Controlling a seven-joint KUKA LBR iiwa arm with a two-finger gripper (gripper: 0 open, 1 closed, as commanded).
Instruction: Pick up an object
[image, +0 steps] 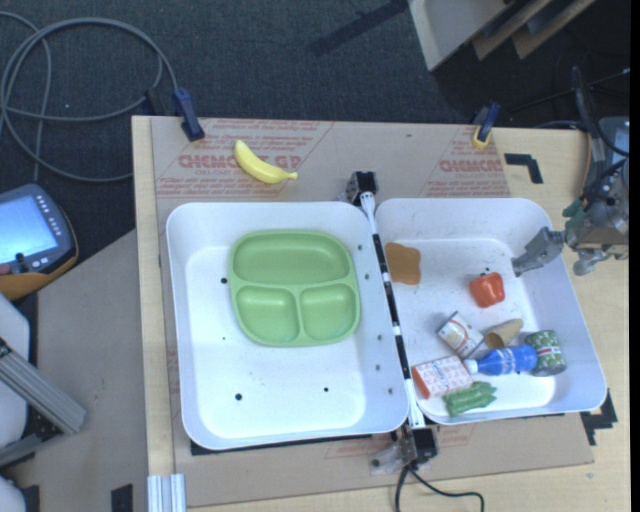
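You had a table (150, 300) covered with a brown printed cardboard sheet (330, 160), held at its far edge by two blue clamps, one at the left (186, 113) and one at the right (486, 123). Directly on that sheet two shallow white bins sat touching side by side, the left bin (200, 400) and the right bin (585, 370). A yellow banana (262, 165) lay on the bare cardboard just beyond the left bin's far rim.
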